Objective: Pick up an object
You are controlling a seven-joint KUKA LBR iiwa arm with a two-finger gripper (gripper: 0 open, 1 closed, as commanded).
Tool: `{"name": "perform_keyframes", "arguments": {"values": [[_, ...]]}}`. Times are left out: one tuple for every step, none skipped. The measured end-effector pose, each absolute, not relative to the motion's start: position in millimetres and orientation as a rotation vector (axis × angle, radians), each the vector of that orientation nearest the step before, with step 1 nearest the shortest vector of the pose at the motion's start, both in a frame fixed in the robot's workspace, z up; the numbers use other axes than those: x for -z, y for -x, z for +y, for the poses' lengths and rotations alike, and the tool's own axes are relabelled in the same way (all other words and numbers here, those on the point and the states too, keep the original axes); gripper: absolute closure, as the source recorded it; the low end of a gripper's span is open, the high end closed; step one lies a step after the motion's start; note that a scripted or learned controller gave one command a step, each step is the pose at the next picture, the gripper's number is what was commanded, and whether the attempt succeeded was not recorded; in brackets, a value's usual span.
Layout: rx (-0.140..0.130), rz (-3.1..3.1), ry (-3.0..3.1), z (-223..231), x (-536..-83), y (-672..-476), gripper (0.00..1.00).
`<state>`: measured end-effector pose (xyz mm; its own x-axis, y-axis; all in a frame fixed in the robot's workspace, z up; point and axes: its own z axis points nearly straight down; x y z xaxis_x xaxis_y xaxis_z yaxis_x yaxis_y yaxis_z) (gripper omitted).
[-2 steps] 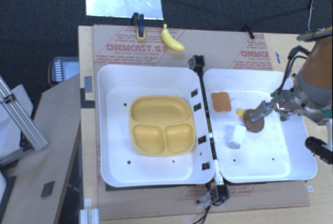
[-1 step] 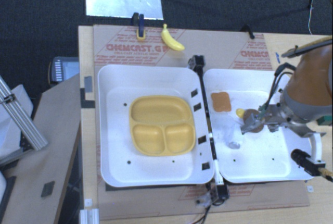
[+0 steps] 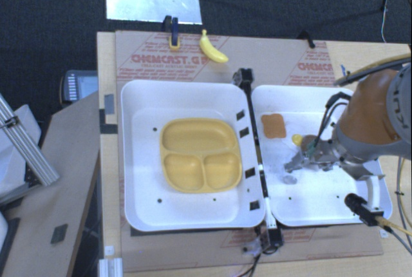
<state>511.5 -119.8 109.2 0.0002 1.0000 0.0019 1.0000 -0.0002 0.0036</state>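
Observation:
In the right bin (image 3: 302, 205) a brown flat square piece (image 3: 273, 125) lies near the left wall. A small yellow object (image 3: 297, 139) sits just right of it, partly hidden by my gripper. My gripper (image 3: 295, 165) reaches in from the right and hangs low over the bin's middle, just below the yellow object. The grey arm with its orange band (image 3: 373, 108) covers the bin's right side.
The left bin (image 3: 138, 140) holds a yellow divided tray (image 3: 196, 153). A yellow banana (image 3: 212, 49) lies on the cardboard behind the bins, beside a yellow clamp (image 3: 174, 34). A black divider (image 3: 252, 140) runs between the bins.

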Motion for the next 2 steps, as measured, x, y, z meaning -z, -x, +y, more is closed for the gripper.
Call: {"name": "perform_keyframes", "arguments": {"values": [[-0.015, 2.221, -2.214, -119.0, -124.0, -514.2, 1.00], [-0.005, 2.222, -2.213, -118.4, -168.4, -521.0, 1.00]]}}
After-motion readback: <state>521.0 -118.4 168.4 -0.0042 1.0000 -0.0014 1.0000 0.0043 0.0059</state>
